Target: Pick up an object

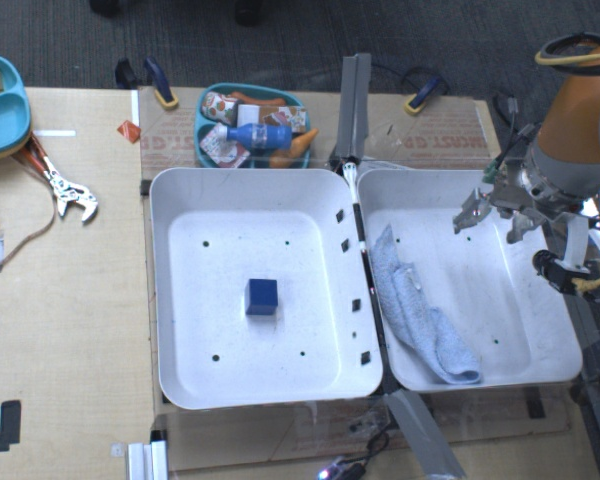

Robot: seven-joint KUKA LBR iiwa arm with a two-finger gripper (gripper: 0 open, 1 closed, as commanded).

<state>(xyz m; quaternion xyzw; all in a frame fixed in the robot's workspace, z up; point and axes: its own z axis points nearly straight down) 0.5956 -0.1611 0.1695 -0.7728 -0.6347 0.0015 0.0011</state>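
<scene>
A small dark blue cube sits near the middle of the left bin. A crumpled light blue cloth lies along the left side of the right bin, running from its centre toward the near edge. My gripper hangs over the far right part of the right bin, under the orange-banded wrist. Its two fingers are spread apart with nothing between them, and it is well clear of the cloth and far from the cube.
A teal bowl of small packets and a bottle stands behind the left bin. A wrench and a teal tray lie on the wooden bench at left. Clamps sit along the far edge.
</scene>
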